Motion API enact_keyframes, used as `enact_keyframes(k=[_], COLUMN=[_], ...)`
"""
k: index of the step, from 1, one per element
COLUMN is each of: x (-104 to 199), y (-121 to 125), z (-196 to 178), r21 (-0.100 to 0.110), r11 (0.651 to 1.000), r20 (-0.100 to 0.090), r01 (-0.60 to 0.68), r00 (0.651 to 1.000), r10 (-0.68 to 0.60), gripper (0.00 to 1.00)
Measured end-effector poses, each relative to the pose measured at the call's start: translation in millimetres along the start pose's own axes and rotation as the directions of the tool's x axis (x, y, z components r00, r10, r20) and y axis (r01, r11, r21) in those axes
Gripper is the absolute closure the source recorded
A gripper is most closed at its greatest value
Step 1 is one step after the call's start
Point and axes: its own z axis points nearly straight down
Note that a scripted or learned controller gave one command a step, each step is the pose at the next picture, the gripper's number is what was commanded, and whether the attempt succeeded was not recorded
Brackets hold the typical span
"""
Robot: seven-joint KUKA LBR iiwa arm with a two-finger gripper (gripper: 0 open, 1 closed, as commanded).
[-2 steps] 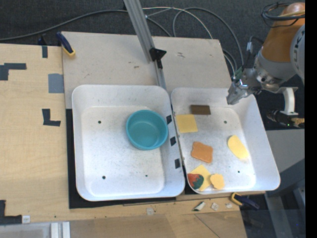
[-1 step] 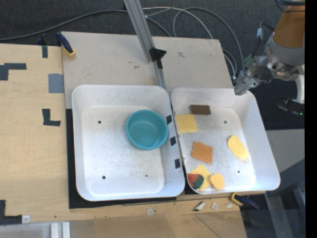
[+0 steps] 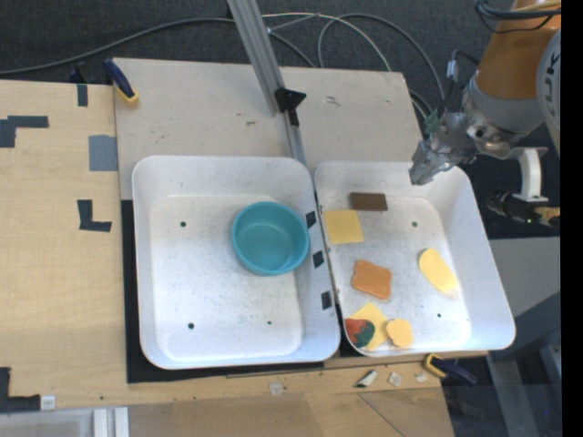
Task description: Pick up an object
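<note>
Right bin [image 3: 474, 244], white and speckled, holds six small pieces. Brown rectangular block [image 3: 368, 201] lies flat near the far wall. Just in front of it and a little left, a pale yellow square slice [image 3: 344, 227], close to the bin's left wall. Orange-brown slab [image 3: 372, 279] sits mid-floor. Yellow oval piece [image 3: 438, 270] lies to its right, apart from it. At the near edge, a multicoloured piece [image 3: 363, 329], yellow with red and green patches, sits in the near left corner; a small yellow-orange round piece [image 3: 399, 333] is just beside it on the right, the two touching or nearly so.

Gripper [image 3: 424, 173] hangs over the far right corner of the right bin, at or just above the rim, tilted down and leftward. Nothing seen between its tips; they are too small and dark to read, so how far it is open I cannot tell. It is well apart from every piece; the brown block is the closest. Grey wrist and orange band rise behind it toward the upper right.

Left bin [image 3: 164, 244] holds a teal bowl [image 3: 270, 237], upright, right of centre.

Both bins rest on a pale bench [image 3: 200, 107]. A grey metal post [image 3: 264, 53] slants across it toward the gap between the bins. Black cables [image 3: 364, 35] loop behind.
</note>
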Motion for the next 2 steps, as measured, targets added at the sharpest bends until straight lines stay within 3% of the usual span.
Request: enact_keyframes(k=[2], x=[93.6], y=[-34.6], z=[-4.7], r21=[0.000], r11=[1.000], r20=[-0.001], r01=[0.002], r00=[1.000], r10=[-0.002], gripper=[1.00])
